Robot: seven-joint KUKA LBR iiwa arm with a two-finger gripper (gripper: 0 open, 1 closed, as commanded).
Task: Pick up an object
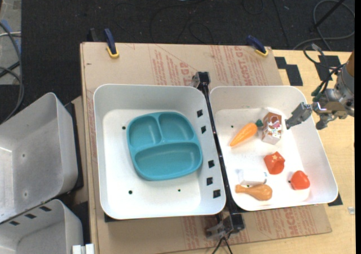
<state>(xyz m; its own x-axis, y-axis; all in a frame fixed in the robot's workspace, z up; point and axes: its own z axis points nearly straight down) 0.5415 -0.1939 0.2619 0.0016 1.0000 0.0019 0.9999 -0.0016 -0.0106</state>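
Nearest the camera, at the near edge of the right bin (pixel 316 134), lies a tan chicken drumstick (pixel 255 191), with a small white piece (pixel 252 176) just beyond it.

At the far right edge of that bin, the hand (pixel 317 115) hangs over the rim, its two dark fingers (pixel 299 114) spread wide with nothing between them; one finger reaches inward over the bin's far right corner. The grey wrist sits just right of it at the frame edge, over the pale desk (pixel 338 162).

Closest to the hand, just left of the inner finger, a small white carton (pixel 273 127) with a pink print stands a little tilted. Touching or nearly touching its left side, an orange carrot (pixel 245 134) with a green top lies slantwise. Nearer the camera than the carton sits a red blocky toy (pixel 274 163), and to its right, near the bin's near right corner, a red-orange pepper-like toy (pixel 300 180).

Left of all this, the left bin (pixel 107 134) holds a teal divided plate (pixel 164 145), lying flat near its middle. Both bins rest on a brown cardboard sheet (pixel 152 61) held by two clamps (pixel 111 43) at its far edge.
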